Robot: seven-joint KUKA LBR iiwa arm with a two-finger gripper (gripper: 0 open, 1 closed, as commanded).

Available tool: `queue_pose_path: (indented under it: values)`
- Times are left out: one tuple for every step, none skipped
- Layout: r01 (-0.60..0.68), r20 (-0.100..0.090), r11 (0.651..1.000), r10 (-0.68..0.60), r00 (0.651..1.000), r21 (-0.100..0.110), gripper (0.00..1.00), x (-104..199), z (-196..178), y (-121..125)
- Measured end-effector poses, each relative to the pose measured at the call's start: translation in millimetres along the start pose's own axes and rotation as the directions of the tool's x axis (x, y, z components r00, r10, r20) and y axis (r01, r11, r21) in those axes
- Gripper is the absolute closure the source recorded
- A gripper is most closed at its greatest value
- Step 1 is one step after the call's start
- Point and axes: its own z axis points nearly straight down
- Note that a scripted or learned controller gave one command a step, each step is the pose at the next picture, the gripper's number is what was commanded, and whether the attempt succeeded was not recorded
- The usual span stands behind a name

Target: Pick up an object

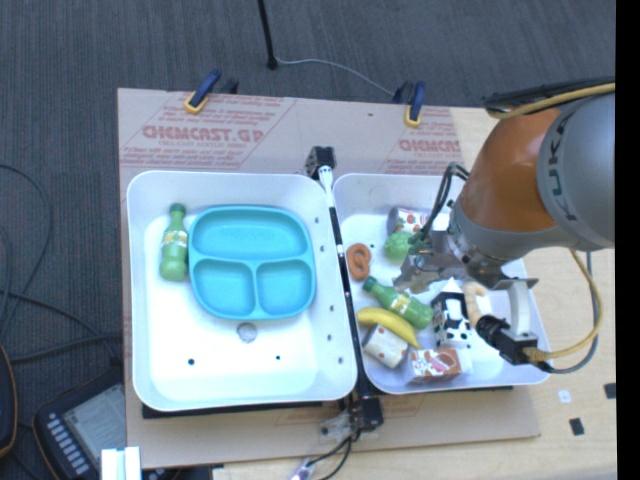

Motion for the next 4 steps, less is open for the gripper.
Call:
queue_pose_path:
  values:
    - [-0.001,0.0,1.0,0.001,1.0,0.0,0.0,0,0,0]
    - [-0.001,0.001,1.0,0.001,1.0,-0.002,0.0,-25,76,-24]
    - [-0.002,0.0,1.0,0.002,1.0,0.0,1.0,-25,67,-24]
    - [0.0,0.001,1.0,0.0,1.0,-0.001,1.0,33,0,-31]
